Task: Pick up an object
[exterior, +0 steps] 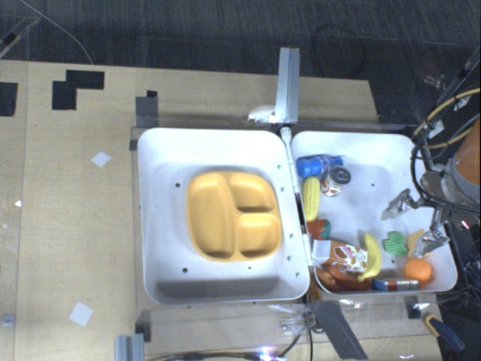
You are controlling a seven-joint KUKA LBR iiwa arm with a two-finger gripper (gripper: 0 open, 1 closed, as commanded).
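While claw (415,222) hangs open, green toy (395,242) just beneath, orange (418,270) nearby.

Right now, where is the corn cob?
The corn cob lies in the right bin, along its left wall, just below the blue can.

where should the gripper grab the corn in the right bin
Probably across the middle of the corn, coming straight down from above. It lies flat with its long axis running up and down the view, so span its narrow width left to right. The bin wall is close on its left and a can on its right, leaving little room for the gripper.
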